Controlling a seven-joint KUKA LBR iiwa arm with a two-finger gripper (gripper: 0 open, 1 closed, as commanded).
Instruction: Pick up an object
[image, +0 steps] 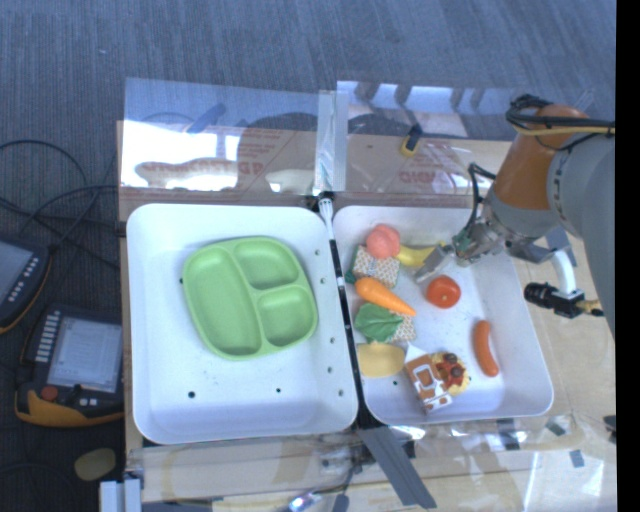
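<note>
The right bin holds several toy foods: a pink peach, a yellow banana, a red tomato, an orange carrot, a green leafy piece, a red sausage, a yellow wedge and a decorated cake slice. My gripper reaches in from the right and hangs low in the bin's back part. It sits at the banana's right end and just above the tomato. I see nothing lifted off the bin floor.
The left bin carries a green divided plate. A checkered block lies under the peach. The divider wall runs between the bins. Clear panels stand behind both bins. The arm covers the right bin's back right corner.
</note>
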